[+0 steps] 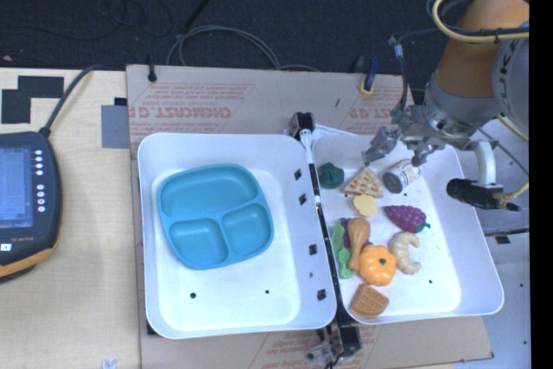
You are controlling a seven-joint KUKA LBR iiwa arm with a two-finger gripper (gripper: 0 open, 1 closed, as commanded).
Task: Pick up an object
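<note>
Bench, seen from above at a slant. Two shallow white bins sit side by side on a brown board.

Left bin (164,289): holds one blue divided tray (214,214) with three compartments, lying flat near the bin's middle.

Right bin (471,272): holds a cluster of toy food.
- Dark green round piece (330,175), near the bin's upper left, close to the divider.
- Pale wedge, like a slice of pie or cheese (364,183), just right of the green piece.
- Small yellow lump (365,205), just below the wedge.
- Purple grape bunch (404,217), right of the yellow lump.
- Brown drumstick (356,239), lying over green leafy pieces (343,251) along the divider.
- Orange pumpkin (378,264), touching the drumstick's lower end.
- Pale curled shrimp (406,251), just right of the pumpkin.
- Tan waffle-like piece (369,301), nearest the bin's bottom edge.
- Small silver and dark cylinder, like a little can or bottle (399,178), tilted, right of the wedge.

Arm: grey with an orange band, reaching in from the right over the right bin's upper part. Gripper (399,153) hangs low with its fingers (377,145) spread apart, released, one on each side above the small cylinder. Nothing is clamped between them; whether they touch the cylinder cannot be told.

Off the board, far left: a dark handheld screen unit (24,199) on the tabletop.
</note>
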